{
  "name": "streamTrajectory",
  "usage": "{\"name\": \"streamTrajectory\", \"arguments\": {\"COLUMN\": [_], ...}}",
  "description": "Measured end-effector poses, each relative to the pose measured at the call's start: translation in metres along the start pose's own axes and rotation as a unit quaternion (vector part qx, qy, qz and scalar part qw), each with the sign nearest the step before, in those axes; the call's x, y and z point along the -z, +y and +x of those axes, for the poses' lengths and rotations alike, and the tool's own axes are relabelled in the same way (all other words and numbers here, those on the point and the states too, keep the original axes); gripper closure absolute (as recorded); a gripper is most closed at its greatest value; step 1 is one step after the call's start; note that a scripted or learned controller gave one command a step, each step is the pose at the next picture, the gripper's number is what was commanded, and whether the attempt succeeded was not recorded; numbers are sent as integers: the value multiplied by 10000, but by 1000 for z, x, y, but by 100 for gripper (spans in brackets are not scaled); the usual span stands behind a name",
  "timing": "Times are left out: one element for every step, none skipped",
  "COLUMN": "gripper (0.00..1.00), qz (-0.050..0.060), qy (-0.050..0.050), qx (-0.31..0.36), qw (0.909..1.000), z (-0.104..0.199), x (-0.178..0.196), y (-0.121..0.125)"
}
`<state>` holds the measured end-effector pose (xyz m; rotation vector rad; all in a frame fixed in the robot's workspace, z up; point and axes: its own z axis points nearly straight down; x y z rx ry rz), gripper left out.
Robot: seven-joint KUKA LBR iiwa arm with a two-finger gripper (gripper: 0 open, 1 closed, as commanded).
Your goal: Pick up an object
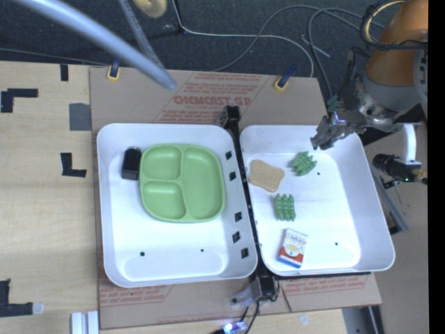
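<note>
My gripper [324,140] hangs over the far right part of the right bin [361,207], just up and right of a small green leafy toy [302,163]. Nothing shows between its tips. Also in the right bin lie a tan bread-like slice [265,175], a green ridged block [284,206] and a small white, red and blue carton [293,248]. The left bin [118,256] holds a green divided plate [183,182] and a small black object [131,163] at its left.
A black divider with clips [240,186] runs between the bins. Cables [292,26] trail across the dark floor behind the bench. A grey pole [90,26] slants across the upper left. Cardboard [208,92] lies under the bins.
</note>
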<state>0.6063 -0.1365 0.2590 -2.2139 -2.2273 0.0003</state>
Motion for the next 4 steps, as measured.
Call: {"name": "streamTrajectory", "arguments": {"gripper": [100, 100, 100, 100], "qz": [0, 2, -1, 12], "qy": [-2, -1, -1, -3], "qx": [-3, -4, -1, 0], "qw": [10000, 10000, 10000, 10000], "z": [47, 91, 140, 195], "x": [-3, -5, -4, -25], "y": [-2, 1, 3, 11]}}
